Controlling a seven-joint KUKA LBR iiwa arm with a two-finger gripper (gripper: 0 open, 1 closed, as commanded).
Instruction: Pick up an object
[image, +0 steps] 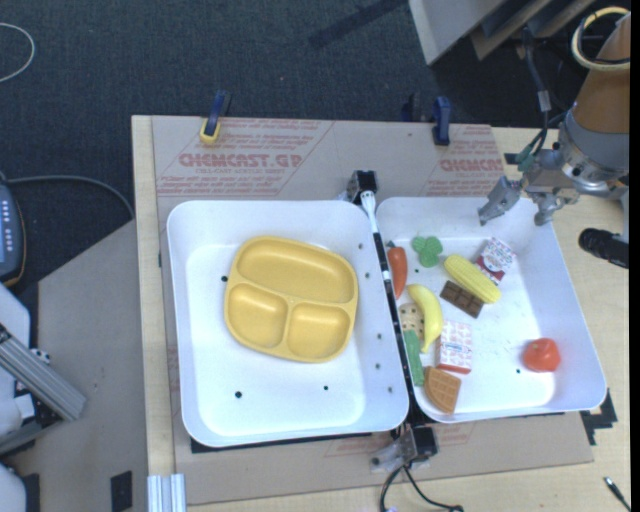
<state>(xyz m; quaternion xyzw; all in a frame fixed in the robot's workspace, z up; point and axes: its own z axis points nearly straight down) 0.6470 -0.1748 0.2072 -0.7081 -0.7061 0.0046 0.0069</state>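
The gripper (522, 204) hangs with fingers spread and nothing between them over the right bin's (575, 300) far edge. Nearest in that bin lies a small red-and-white packet (495, 258), beside a corn cob (471, 278). A yellow plate (291, 297) fills the left bin (200, 380).

Arm (603, 110) is seen as rounded segments: an orange band topped by a pale cream ring, then a grey metallic wrist flange below. A gripper (523, 205) is mounted under the flange, with a silver-grey body and two slim grey fingers (497, 206) that are splayed apart. Dark cables are routed alongside the wrist. Markings cannot be made out.
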